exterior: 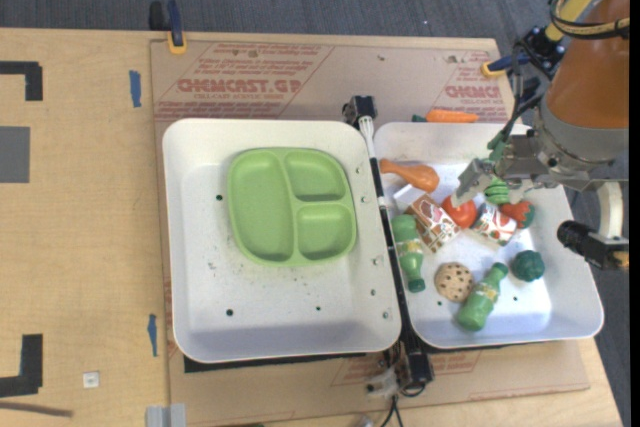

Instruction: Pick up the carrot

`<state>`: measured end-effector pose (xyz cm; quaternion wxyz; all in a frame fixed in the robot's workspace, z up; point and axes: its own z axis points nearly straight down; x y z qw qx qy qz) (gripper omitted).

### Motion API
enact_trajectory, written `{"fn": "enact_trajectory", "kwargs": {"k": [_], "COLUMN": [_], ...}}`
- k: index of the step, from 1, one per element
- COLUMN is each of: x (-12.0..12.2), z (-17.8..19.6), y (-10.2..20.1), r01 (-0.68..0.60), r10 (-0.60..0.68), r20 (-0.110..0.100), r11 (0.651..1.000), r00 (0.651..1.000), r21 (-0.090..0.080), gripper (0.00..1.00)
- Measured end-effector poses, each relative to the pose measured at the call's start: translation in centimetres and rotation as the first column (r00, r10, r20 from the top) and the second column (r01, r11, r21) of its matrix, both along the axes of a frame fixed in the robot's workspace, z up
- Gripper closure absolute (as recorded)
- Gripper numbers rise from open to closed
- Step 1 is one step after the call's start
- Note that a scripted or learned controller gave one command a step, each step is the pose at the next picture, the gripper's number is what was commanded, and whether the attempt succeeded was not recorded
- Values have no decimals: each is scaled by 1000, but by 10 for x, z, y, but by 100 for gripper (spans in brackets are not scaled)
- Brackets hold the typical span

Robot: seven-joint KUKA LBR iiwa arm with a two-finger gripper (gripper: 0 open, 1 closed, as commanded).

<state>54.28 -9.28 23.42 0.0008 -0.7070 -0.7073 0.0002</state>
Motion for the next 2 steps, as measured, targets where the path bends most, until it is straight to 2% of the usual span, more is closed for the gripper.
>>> {"fn": "enact_trajectory", "kwargs": {"k": [1, 2], "x": [50, 100], "z": [73, -23], "y": [-82, -46], "r01": [-272, -34], "r10": [272, 34], "r20": [5, 0], "r11": [962, 999], "r00": [962, 999], "r21": [-4, 0], "gripper": [0, 0]}}
